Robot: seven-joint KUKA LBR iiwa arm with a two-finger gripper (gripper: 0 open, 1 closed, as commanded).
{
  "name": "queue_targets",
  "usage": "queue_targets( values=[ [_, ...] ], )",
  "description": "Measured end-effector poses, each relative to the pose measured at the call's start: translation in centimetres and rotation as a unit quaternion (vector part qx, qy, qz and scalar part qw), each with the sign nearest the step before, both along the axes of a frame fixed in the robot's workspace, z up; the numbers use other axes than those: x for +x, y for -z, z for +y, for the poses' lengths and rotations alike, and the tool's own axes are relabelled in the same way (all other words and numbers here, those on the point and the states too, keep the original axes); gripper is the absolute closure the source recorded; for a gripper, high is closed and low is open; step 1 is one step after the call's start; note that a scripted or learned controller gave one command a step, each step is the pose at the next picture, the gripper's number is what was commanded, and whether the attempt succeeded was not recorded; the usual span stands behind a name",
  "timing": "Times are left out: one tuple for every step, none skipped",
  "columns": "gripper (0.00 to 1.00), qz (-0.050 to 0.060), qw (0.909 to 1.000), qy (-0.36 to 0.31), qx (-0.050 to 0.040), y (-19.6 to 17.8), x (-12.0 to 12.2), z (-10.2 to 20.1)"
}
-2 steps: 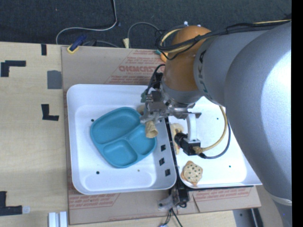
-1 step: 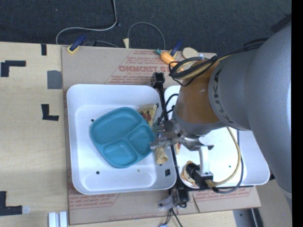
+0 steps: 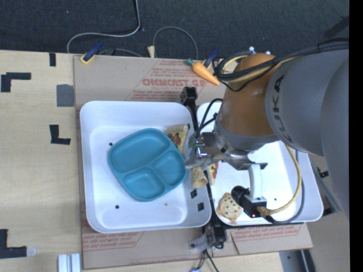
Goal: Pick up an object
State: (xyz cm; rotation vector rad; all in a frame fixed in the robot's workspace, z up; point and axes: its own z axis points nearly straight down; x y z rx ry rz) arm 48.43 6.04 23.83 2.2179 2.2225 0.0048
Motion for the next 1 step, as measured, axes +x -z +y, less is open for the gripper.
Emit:
queue_targets(
  values=[
    [1.0, 0.002, 1.0, 0.005, -0.0024, 0.23, 0.93, -7.69]
  ],
)
